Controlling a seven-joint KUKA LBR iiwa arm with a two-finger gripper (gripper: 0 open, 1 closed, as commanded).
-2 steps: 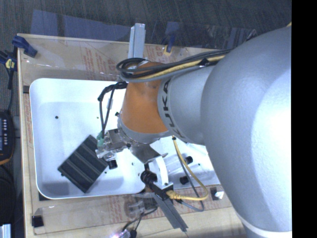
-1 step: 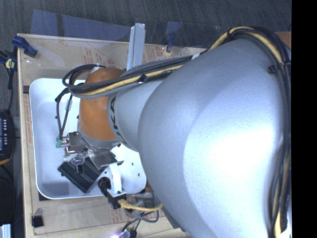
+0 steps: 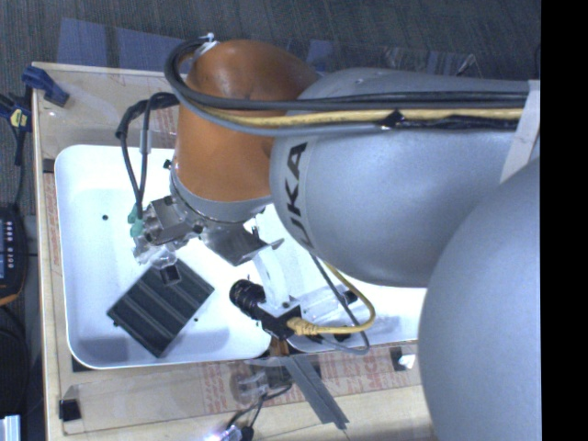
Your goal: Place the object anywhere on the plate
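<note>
Here, seen from above at a slant, my grey arm (image 3: 395, 209) reaches in from the view's right and covers most of the scene. Its orange band (image 3: 230, 127) sits near the top centre, with a bundle of black and yellow cables (image 3: 367, 113) running across it toward the right.

Below the band, the metal wrist narrows down to my gripper (image 3: 167, 266), which hangs over a white bin (image 3: 83, 182) on the view's left. I cannot tell whether the gripper is wide or narrow; its tip is small and dark against the thing beneath it, and nothing is plainly held.

The slab (image 3: 156, 312), a dark, ribbed, flat rectangle, lies on the bin's floor toward the lower left corner, turned diagonally. My gripper's tip is at the slab's upper edge, touching it or just above it; I cannot tell which.

A thin black wire (image 3: 136, 168) loops from the wrist up over the bin's upper part. A yellow cable (image 3: 342, 324) curls beneath my arm near the bin's lower right rim.

The bin rests on a pale wooden bench (image 3: 119, 402). A blue clamp (image 3: 41, 83) sits at the bench's upper left corner, and dark carpet (image 3: 276, 7) lies beyond.
</note>
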